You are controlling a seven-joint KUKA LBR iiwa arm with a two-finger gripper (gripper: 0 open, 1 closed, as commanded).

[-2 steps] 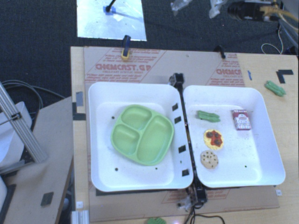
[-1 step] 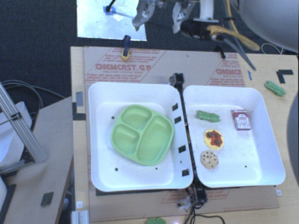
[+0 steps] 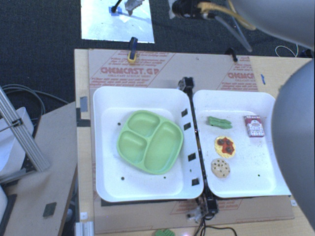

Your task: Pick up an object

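The arm [image 3: 295,132] shows as a large, blurred grey mass along the right side and across the top right corner; it covers the right edge of the right bin [image 3: 241,183]. Its gripper cannot be made out, so whether it is open or closed cannot be told.

Taking the black divider strip [image 3: 193,136] between the two bins as the landmark: just right of it, in the right bin, lie four small flat items. A green bean-like piece [image 3: 219,122] sits nearest the strip toward the far side. Right of that lies a small red-and-white packet [image 3: 254,126], rectangular. Nearer the camera lies a round yellow disc with a red centre [image 3: 225,146], and nearer still a round tan cookie [image 3: 220,168] with dark specks. None touch each other.

Left of the strip, the left bin [image 3: 106,132] holds a smooth pale green plate [image 3: 149,141] with three compartments and rounded corners, set askew.
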